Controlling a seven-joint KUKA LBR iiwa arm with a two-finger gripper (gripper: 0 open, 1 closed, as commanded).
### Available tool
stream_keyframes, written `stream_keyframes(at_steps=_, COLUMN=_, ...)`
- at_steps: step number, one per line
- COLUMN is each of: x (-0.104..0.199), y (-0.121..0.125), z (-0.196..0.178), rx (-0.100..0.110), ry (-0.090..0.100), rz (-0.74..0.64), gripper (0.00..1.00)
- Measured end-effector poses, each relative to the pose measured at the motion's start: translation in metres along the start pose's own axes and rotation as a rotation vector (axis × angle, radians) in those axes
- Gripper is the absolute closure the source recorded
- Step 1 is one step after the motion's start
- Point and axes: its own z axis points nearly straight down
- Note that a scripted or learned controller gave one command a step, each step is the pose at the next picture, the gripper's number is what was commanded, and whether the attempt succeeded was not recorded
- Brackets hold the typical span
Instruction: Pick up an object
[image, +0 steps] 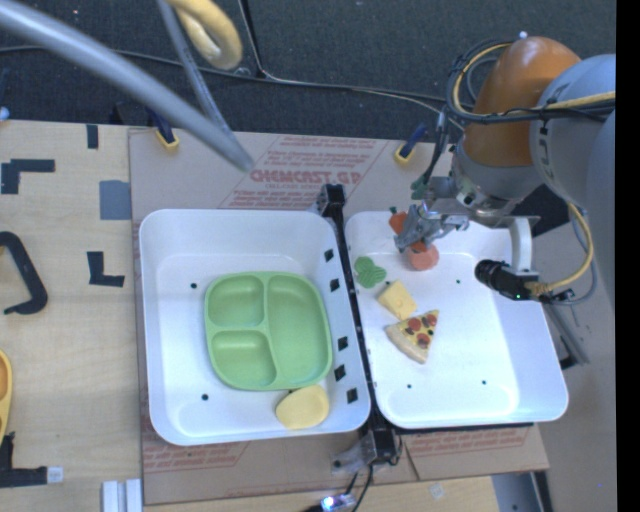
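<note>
My gripper (413, 236) hangs low over the far left part of the right bin (520, 395). A red-orange rounded piece (425, 258) lies right under and beside its tip, and whether they touch I cannot tell. A small red bit (398, 220) shows just behind the gripper. Nearer the divider lie a small green piece (368, 271), a yellow cheese block (397, 299) and a pizza slice (416, 335).
The left bin (170, 250) holds a green divided tray (267, 330) and a pale yellow round piece (302, 407) at its front edge. A black divider (345, 300) separates the bins. A grey pole (130, 70) crosses the top left.
</note>
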Motion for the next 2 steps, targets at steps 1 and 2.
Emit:
stream_keyframes(at_steps=1, x=0.056, y=-0.018, z=0.01, rx=0.001, ry=0.0, rz=-0.001, gripper=1.0)
stream_keyframes(at_steps=2, x=0.102, y=-0.034, z=0.017, rx=0.001, ry=-0.001, rz=0.0, gripper=1.0)
